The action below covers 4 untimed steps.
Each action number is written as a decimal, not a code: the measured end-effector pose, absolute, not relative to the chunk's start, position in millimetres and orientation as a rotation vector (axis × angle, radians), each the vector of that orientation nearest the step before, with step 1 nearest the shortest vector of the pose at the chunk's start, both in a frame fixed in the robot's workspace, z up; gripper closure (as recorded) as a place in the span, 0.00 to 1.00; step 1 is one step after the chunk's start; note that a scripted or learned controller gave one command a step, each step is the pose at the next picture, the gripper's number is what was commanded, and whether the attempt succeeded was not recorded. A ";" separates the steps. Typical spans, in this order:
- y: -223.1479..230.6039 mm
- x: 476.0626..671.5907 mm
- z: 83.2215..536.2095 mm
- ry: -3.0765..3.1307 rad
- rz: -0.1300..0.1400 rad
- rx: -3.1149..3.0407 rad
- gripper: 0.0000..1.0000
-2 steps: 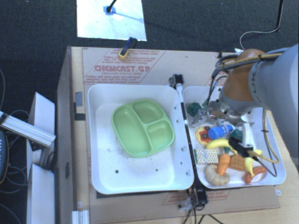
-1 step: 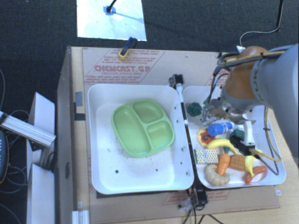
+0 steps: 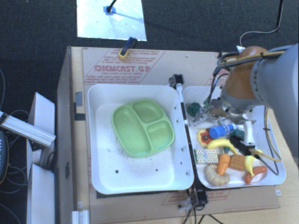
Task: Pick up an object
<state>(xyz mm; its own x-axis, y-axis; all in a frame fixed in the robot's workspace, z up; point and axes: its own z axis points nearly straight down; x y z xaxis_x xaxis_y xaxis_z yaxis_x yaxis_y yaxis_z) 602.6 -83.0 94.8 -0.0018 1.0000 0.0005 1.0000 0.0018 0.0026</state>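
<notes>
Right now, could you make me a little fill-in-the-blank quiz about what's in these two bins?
1. The divided plate is colored ____.
2. That plate lies in the ____ bin in the camera view.
3. The carrot lies in the bin on the ____.
4. The banana is colored ____.

Missing words: green; left; right; yellow

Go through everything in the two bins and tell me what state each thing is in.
green divided plate: flat, right way up, in the left bin
carrot: lying in the right bin
banana: lying among the toys
blue bottle: on its side
gripper: low over the right bin's far end
</notes>
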 end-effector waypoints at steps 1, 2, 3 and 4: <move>-84.5 616.3 84.3 2.226 0.003 2.217 0.00; -84.0 617.2 95.0 2.228 0.007 2.214 1.00; -84.1 617.1 94.9 2.228 0.006 2.214 0.00; -83.5 618.0 105.5 2.230 0.011 2.211 1.00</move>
<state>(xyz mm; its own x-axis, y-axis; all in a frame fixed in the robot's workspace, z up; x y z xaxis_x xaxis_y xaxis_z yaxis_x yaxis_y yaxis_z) 618.0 -83.5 105.5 -0.0083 1.0000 0.0039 0.9999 0.0082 0.0057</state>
